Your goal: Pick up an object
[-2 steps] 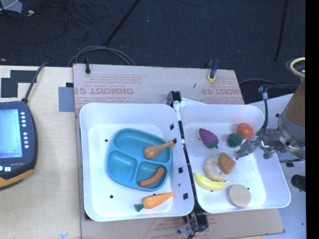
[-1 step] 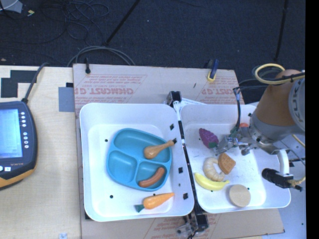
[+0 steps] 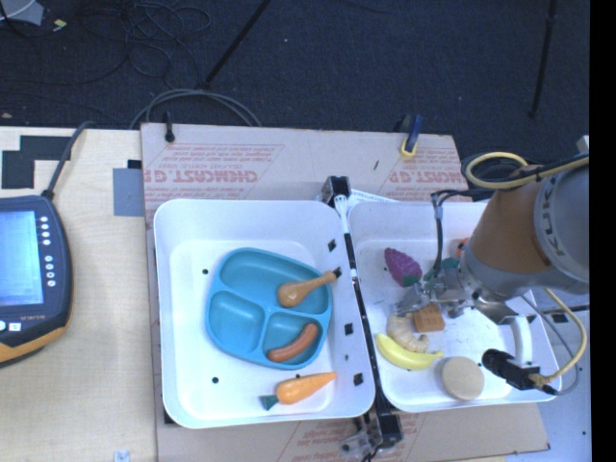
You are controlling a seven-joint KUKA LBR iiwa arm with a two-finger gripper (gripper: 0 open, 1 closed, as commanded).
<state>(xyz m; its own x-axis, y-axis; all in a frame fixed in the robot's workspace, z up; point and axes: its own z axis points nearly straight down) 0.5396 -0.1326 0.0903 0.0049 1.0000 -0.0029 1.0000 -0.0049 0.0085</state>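
Reaching in from the right, the grey arm (image 3: 539, 234) with its orange band bends down over the right bin (image 3: 452, 397), its wrist lowered toward the bin floor. The claw (image 3: 430, 299) sits low among the objects, just above a small brown block (image 3: 429, 320); whether its fingers are apart or together cannot be told, and nothing is visibly clamped between them. Near the claw lie a purple toy (image 3: 401, 264), a pale curled piece (image 3: 401, 332), a banana (image 3: 404, 354) and a beige round object (image 3: 463, 377). In the left bin (image 3: 178, 354), a blue divided tray (image 3: 236, 316) carries a wooden spoon (image 3: 306, 288) and a sausage (image 3: 295, 344); a carrot (image 3: 300, 388) lies beside the tray. Both bins rest on cardboard (image 3: 289, 166) on the bench (image 3: 77, 393), beside a handheld control pendant (image 3: 29, 272).
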